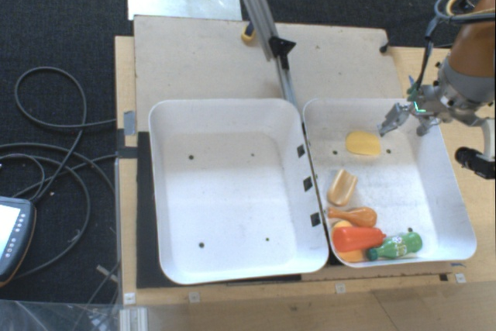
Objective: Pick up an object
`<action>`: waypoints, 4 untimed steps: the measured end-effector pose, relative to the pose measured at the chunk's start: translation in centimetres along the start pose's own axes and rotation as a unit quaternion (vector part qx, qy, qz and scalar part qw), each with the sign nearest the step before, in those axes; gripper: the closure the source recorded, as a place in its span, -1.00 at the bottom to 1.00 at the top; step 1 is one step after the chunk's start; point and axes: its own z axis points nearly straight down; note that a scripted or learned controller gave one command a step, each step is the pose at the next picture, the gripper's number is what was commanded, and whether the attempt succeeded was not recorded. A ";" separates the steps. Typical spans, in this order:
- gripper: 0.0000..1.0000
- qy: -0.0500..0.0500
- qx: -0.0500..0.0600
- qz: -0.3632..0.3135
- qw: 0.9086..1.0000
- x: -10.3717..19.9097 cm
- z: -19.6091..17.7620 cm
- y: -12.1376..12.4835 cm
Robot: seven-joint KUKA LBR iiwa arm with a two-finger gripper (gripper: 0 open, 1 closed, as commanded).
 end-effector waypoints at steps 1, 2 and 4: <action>-1.00 -0.001 -0.002 -0.001 1.000 0.0 -0.2 0.1; -1.00 0.000 0.001 0.002 1.000 -0.3 6.0 -0.1; 1.00 -0.001 -0.004 0.001 1.000 -0.3 8.7 0.1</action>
